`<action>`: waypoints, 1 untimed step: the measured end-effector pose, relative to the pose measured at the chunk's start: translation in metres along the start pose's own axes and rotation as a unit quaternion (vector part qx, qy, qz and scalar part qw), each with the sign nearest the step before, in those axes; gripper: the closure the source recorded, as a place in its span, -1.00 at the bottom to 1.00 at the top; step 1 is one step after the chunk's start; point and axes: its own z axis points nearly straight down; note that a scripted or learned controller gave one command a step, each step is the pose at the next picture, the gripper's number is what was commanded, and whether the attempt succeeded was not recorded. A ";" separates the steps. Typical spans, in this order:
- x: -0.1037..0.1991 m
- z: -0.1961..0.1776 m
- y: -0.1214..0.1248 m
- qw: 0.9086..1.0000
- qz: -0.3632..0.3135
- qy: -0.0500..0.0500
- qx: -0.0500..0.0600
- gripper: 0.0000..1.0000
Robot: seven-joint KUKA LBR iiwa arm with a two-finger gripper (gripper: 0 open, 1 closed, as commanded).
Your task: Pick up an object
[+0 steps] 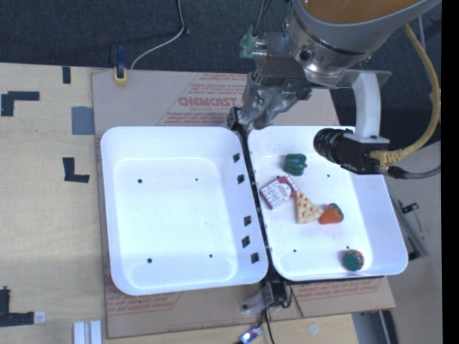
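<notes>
The arm comes in from the upper right, its orange band filling the top of the view, and the gripper (247,118) hangs at the far end of the divider between the two bins, just over the far rim. Whether it is open or closed I cannot tell; the tip is a dark jumble against the rim and nothing can be made out in it. All the objects lie in the right bin (373,213), nearer the camera than the gripper and off to its right. Closest to it is the green pepper (295,164), set apart from the tip in the far middle of that bin. Just below the pepper, close to the divider, lies a small red and white packet (277,193), tilted. Touching or nearly touching the packet's right side is a pizza slice (306,209), and against the slice's right edge sits a strawberry (331,214). Well apart from these, by the near rim of the right bin, is a green and red ball (352,260). The left bin (168,213) lies beside the gripper's left. Both bins rest on a cardboard sheet (193,102) on the bench.
</notes>
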 end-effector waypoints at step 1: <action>0.066 0.001 0.055 1.000 -0.004 0.001 -0.002 1.00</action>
